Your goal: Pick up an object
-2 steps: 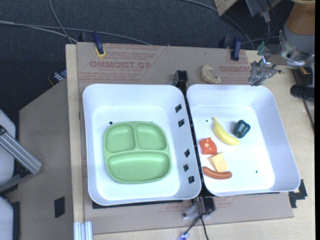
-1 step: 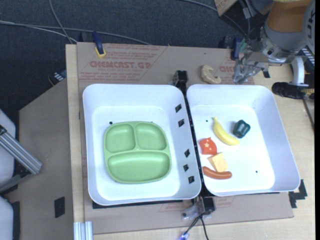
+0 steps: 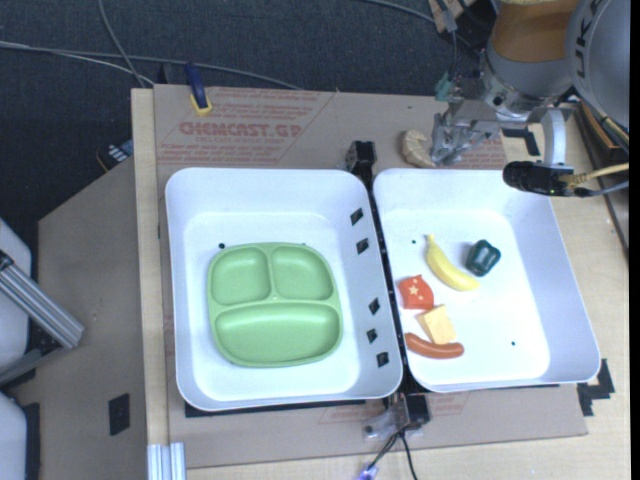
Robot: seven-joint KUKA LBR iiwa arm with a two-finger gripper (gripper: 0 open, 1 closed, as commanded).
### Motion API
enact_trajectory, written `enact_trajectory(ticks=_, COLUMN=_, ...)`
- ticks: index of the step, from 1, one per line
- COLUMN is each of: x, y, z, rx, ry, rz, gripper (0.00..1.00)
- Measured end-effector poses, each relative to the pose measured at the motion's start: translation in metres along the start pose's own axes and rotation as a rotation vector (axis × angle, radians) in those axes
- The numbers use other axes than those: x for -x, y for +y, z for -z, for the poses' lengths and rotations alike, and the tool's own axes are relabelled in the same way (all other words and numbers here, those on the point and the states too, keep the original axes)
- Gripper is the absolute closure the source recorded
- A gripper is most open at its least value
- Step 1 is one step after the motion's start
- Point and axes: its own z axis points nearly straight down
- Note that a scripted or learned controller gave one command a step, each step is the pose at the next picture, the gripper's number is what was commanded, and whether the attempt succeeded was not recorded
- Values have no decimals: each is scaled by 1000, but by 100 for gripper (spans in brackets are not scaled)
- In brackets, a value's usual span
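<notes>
Two bins: white and shallow, they sat side by side on the table (image 3: 250, 133), a left bin (image 3: 185, 268) and a right bin (image 3: 540, 288), joined by a black clip strip down the middle.
Left bin contents: a green divided tray (image 3: 274, 303) with three compartments lay flat in the centre.
Right bin contents: five small toy foods were clustered in its left half.
Banana (image 3: 448, 265): yellow, it lay slanted near the middle of the right bin.
Dark teal piece (image 3: 484, 257): it sat just right of the banana, close to its upper end.
Red piece (image 3: 417, 292): it lay near and left of the banana.
Yellow cheese block (image 3: 437, 324): it rested just nearer than the red piece.
Sausage (image 3: 434, 347): reddish-orange, it lay nearest of the group, touching or almost touching the cheese block.
Arm: grey with an orange band, it entered from the far right.
Claw (image 3: 447, 148): it hung over the table just beyond the far edge of the right bin, well apart from the toy foods; whether its fingers were spread or closed I cannot tell, and nothing could be seen in its grip.
Beige lump (image 3: 416, 147): it sat on the table just left of the claw.
Blue and yellow clamp (image 3: 197, 88): it gripped the far left edge of the table.
</notes>
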Motion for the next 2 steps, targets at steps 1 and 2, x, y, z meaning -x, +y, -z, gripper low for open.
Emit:
enact_trajectory(ticks=1, x=-47, y=-12, z=-9, rx=-2, ry=0, rz=-1, gripper=100)
enact_trajectory(ticks=2, x=-106, y=-6, z=-14, rx=2, ry=0, rz=0, gripper=100)
